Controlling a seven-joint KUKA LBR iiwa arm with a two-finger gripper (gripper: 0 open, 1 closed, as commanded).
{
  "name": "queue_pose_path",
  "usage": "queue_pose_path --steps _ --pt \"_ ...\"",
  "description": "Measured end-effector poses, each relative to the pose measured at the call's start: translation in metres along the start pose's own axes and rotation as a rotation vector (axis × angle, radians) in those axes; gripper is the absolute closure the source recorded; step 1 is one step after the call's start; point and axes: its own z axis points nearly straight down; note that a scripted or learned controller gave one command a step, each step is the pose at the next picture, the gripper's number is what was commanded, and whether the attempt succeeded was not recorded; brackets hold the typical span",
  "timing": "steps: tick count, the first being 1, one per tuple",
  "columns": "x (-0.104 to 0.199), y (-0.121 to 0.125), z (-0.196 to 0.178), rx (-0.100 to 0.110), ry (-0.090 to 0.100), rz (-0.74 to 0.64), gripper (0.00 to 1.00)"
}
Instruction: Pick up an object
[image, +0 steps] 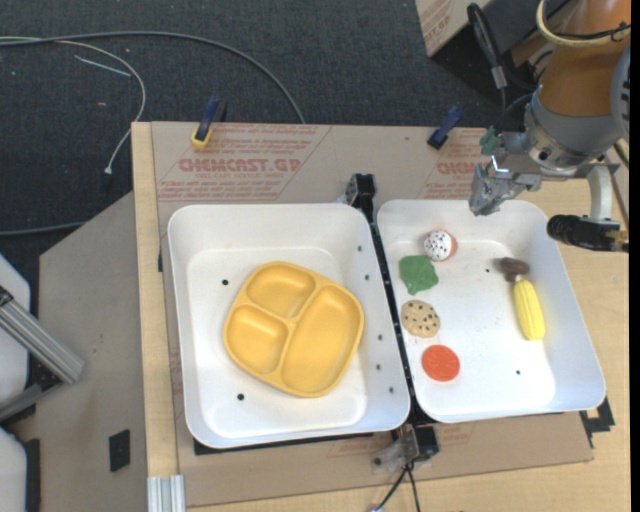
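The right bin (560, 390) holds several small toy items: a white speckled ball (438, 244), a green leafy piece (418, 273), a chocolate-chip cookie (421, 319), a red disc (441, 363) and a yellow corn cob with a brown stem (526, 302). My gripper (486, 198) hangs over the bin's far edge, above and to the right of the speckled ball, pointing down. Nothing shows between its fingers.
The left bin (195, 290) carries a yellow three-compartment plate (293, 327). A black clamp (360, 189) sits where the two bins meet at the back. Blue clips (208, 120) pin the cardboard's far edge. Cables run over the dark floor behind.
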Motion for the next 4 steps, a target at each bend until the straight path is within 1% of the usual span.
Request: queue_pose_path --steps 1,2,3,4 --pt "0.047 -0.019 0.014 0.008 0.003 -0.002 1.0" --pt "0.09 -0.039 0.027 0.008 0.003 -0.002 1.0" --pt "0.133 -0.058 0.02 0.007 0.003 -0.002 1.0" --pt "0.179 -0.09 0.016 0.008 0.003 -0.004 1.0"
